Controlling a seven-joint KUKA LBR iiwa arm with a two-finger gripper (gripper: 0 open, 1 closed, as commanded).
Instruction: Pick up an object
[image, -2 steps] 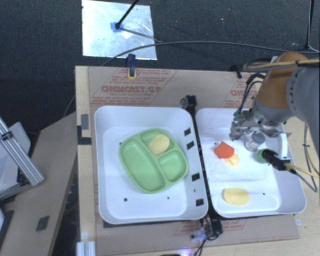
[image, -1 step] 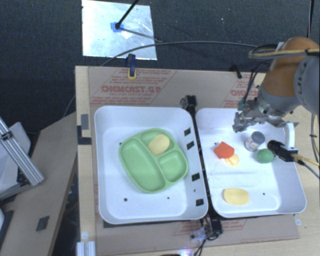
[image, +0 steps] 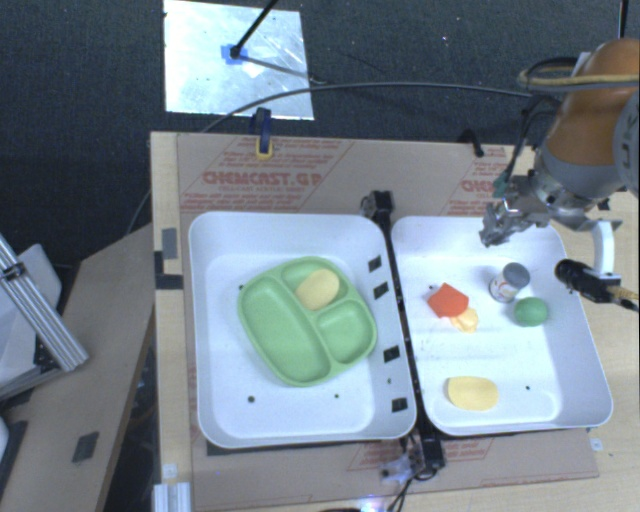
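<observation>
Nearest, in the right bin (image: 575, 400), a pale yellow oval piece (image: 471, 392) near the front wall; further in, an orange block (image: 448, 299) touching a small yellow bit (image: 465, 320), then a green ball (image: 531, 311) just beside a small grey can (image: 511, 280). In the left bin (image: 225, 400), a green divided plate (image: 290, 340) with a yellow piece (image: 318, 288) in its far compartment. Farthest, above the right bin's back edge, the gripper (image: 497, 228), nothing seen between its fingers, opening impossible to tell.
</observation>
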